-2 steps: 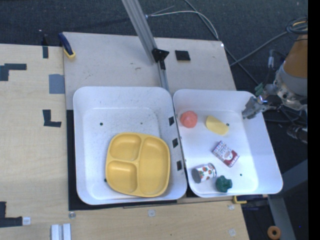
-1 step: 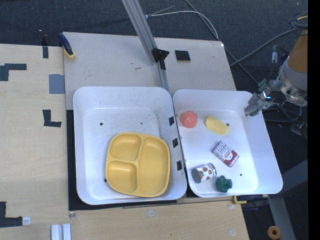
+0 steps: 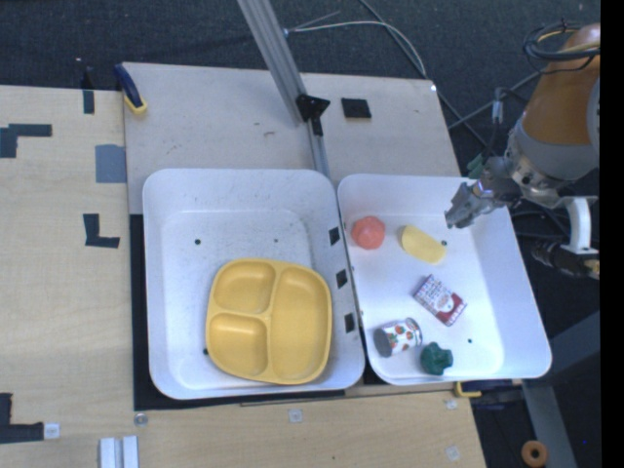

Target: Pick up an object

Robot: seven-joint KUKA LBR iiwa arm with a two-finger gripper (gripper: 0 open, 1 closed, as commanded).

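my pincer (image 3: 464, 213) hangs just right of the yellow block (image 3: 423, 244), above the right bin (image 3: 507, 291), because i aim there; its opening i cannot tell.

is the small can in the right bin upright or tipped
Tipped: the can lies on its side on the right bin's floor, beside the green toy.

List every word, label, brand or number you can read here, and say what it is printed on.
None can be read.
Red and white packet in the right bin: printed pattern, too blurred to read.
Small can beside the green object: red and white label, too small to read.
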